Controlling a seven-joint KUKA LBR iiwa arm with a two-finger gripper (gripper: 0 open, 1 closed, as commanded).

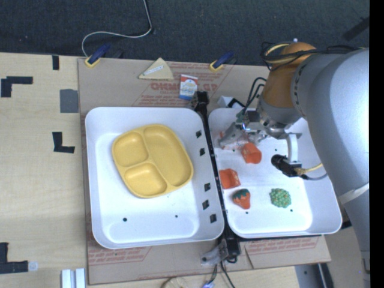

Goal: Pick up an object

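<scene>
Camera view: the KUKA arm's jaws (240, 134) hang low in the right bin (318, 224), just above an orange toy (252, 154); whether they are spread cannot be told. A strawberry (242, 198) and green broccoli piece (279, 197) lie nearby. A yellow divided plate (152, 159) sits in the left bin (105, 221).

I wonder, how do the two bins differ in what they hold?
The left bin holds one yellow divided plate; the right bin holds several small items, including a green piece and an orange block. The arm reaches over the right bin. Both are shallow and white.
</scene>
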